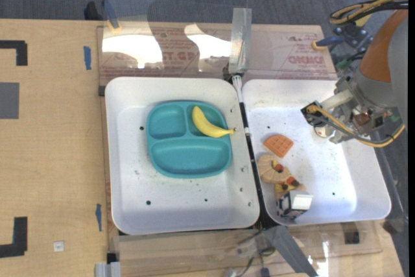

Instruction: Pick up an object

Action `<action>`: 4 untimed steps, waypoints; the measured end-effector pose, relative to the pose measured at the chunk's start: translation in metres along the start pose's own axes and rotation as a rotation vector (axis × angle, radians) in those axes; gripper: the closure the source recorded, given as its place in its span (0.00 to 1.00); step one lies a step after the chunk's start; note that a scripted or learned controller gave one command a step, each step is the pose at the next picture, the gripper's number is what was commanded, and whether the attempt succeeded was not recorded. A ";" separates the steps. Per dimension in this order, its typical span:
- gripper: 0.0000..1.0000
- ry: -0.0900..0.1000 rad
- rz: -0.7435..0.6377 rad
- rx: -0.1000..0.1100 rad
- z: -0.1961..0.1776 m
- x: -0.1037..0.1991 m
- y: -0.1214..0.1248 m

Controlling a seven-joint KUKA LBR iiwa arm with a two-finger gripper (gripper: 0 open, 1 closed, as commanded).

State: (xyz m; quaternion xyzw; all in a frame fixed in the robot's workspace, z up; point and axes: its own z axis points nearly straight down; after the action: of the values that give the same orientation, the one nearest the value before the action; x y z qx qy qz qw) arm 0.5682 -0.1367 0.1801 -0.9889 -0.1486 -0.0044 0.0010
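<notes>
A teal divided plate (188, 156) sits in the left bin (123, 139), and a yellow banana (209, 124) lies in its upper right compartment. In the right bin (363, 198) an orange waffle piece (279, 144) lies near the left wall. Below it rest a tan cookie-like toy with dark and red spots (275, 170) and a small white block with black parts (297, 202). My gripper (332, 132) hangs over the upper right part of the right bin, to the right of the waffle and apart from it. Nothing shows between its fingers.
A clear plastic wall (240, 42) with glare stands behind both bins. The raised rims of the two bins meet in a divider (248, 146) between banana and waffle. Wooden bench surface (45, 139) extends to the left.
</notes>
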 end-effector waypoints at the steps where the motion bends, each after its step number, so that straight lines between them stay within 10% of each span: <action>1: 1.00 -0.007 -0.022 0.000 0.092 -0.078 0.028; 2: 1.00 0.000 -0.050 -0.002 -0.040 -0.054 0.002; 3: 1.00 -0.012 0.011 0.002 0.086 -0.065 0.026; 4: 1.00 0.001 -0.006 0.001 -0.004 0.020 -0.024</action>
State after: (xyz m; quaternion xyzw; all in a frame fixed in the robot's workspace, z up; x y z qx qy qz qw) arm 0.5805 -0.1079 0.1844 -0.9884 -0.1517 -0.0050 0.0016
